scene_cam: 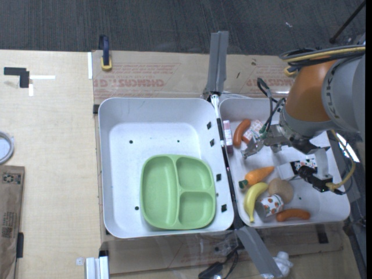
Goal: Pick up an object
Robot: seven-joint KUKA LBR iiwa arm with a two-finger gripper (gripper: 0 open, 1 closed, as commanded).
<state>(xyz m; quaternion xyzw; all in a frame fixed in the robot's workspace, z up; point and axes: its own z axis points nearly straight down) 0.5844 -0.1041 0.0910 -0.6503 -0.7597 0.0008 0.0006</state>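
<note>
White bins: two of them sit side by side, so I can reach into one and leave the other alone.
Left bin [116, 156]: it holds a green plate [177, 190] with three parts. The plate lies flat near the front.
Right bin [337, 211]: this is where the things to pick are, all close together.
My claw [254, 148]: it hangs low over the back of the right bin, coming in from the right. I cannot tell how it is set (it is too small and dark to see), and I see nothing in it.
Nearest thing: a red sausage [240, 131] lies just beside my claw, next to a small packet [251, 133].
Other things: a carrot [259, 174], a banana [252, 197], a brown round thing [280, 188], a little can [271, 204] and one more red-orange stick [292, 215] lie nearer the front.
My guess: I am going for the sausage or the packet, since I am right by them.
Watch out: the things are crowded, so I may bump one.
</note>
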